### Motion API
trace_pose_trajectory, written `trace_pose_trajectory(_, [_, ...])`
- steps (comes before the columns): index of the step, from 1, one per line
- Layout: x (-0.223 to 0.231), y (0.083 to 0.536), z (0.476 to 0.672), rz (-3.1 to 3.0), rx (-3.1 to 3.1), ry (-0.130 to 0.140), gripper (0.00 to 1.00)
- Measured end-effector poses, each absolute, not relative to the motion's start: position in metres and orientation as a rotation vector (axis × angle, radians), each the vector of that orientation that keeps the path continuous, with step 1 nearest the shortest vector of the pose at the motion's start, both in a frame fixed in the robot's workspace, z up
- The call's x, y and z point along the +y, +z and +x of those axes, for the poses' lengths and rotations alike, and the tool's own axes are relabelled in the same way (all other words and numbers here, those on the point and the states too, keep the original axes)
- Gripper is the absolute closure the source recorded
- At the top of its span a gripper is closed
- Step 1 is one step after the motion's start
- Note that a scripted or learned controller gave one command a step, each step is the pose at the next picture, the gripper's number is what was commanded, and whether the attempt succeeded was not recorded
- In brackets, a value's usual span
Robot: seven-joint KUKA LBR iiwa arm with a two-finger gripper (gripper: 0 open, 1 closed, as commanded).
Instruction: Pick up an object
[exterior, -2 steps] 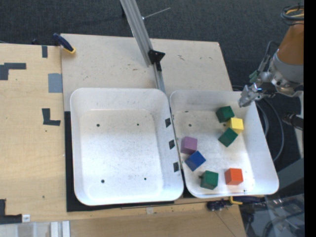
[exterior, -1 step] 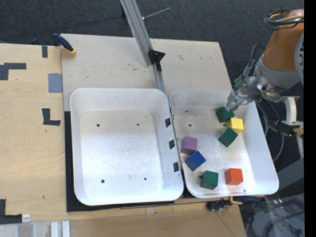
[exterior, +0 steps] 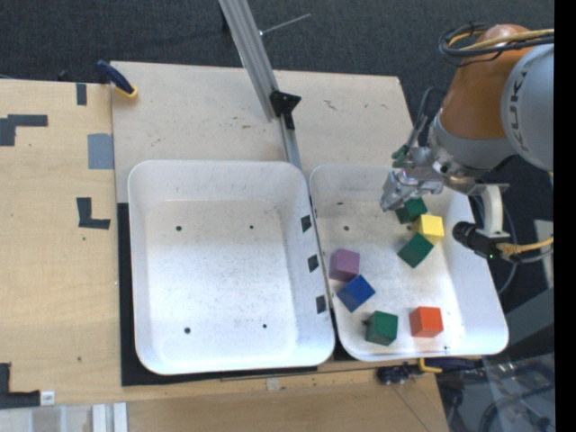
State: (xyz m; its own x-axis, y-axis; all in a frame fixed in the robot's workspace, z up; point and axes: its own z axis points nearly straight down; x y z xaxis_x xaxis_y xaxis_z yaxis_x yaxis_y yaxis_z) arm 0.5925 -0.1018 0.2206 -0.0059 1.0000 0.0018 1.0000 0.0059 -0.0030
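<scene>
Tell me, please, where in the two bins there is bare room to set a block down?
The left bin offers bare floor from wall to wall. In the right bin, free patches lie along the top wall left of the gripper. It is crowded near the purple cube, blue cube and orange cube, and at the yellow cube.

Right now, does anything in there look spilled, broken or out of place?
Nothing looks damaged or spilled. The small blocks lie scattered at odd angles in the right bin: purple block, blue block, orange block, yellow block and green ones. That looks like ordinary loose clutter. The gripper hangs just above a green block.
</scene>
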Motion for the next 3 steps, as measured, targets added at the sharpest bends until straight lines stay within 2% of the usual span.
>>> trace_pose_trajectory(3, [0.06,0.249,0.578,-2.212,-2.228,-0.001,1.0])
